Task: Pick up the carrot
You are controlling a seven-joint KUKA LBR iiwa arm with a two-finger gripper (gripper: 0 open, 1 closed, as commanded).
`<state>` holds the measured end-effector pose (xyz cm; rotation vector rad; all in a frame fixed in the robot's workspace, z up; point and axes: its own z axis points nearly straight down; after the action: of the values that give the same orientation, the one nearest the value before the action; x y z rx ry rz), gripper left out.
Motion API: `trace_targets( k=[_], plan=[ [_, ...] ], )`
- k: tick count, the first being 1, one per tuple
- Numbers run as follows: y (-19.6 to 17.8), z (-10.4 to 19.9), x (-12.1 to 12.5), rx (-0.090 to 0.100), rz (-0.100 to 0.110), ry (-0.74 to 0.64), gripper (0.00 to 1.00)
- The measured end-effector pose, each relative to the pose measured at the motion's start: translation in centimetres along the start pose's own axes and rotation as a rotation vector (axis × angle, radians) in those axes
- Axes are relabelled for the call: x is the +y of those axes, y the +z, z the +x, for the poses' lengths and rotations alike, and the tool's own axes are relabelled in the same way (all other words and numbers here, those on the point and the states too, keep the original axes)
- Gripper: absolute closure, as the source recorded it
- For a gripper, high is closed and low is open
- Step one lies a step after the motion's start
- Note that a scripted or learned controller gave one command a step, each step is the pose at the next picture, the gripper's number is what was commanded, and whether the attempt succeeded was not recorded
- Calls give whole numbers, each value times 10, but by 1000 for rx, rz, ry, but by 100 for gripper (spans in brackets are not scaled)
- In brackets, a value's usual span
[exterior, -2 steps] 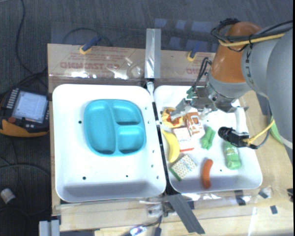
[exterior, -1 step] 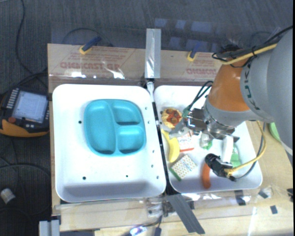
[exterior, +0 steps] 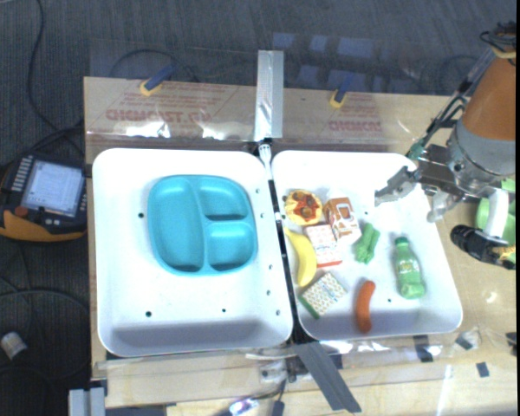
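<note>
A handheld control pendant (exterior: 42, 199) lies on the floor left of the desk (exterior: 191, 102), out of the working area. On the desk, the left bin (exterior: 113, 319) carries a blue divided plate (exterior: 203, 222) near its middle, likely meant as a place to set things down. The right bin (exterior: 442, 310) holds the clutter of toy food: a pizza slice (exterior: 303, 204) and small boxes (exterior: 332, 226) crowd its upper left, a banana (exterior: 302, 260) lies along the left wall, and a green bottle (exterior: 407, 269) rests toward the right. The carrot (exterior: 364, 305), orange-red and lying roughly upright in view, sits near the bin's front edge, apart from its neighbours, which leaves room on either side of it. The pincer (exterior: 416, 183) hangs over the bin's upper right corner with its fingers spread and nothing between them, well apart from the carrot; it looks poised to travel toward the front edge before descending
</note>
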<state>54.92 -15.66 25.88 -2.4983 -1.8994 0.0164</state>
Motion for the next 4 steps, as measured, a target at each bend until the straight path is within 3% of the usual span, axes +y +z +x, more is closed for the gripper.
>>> trace_targets(
  k=[1,2,3,4],
  plan=[
    [77,61,-63,5,5,-43,0],
    [162,53,-42,4,-4,-118,0],
    [168,49,-37,2,-22,-366,0],
    [151,65,50,3,-9,-510,0]
  ],
)
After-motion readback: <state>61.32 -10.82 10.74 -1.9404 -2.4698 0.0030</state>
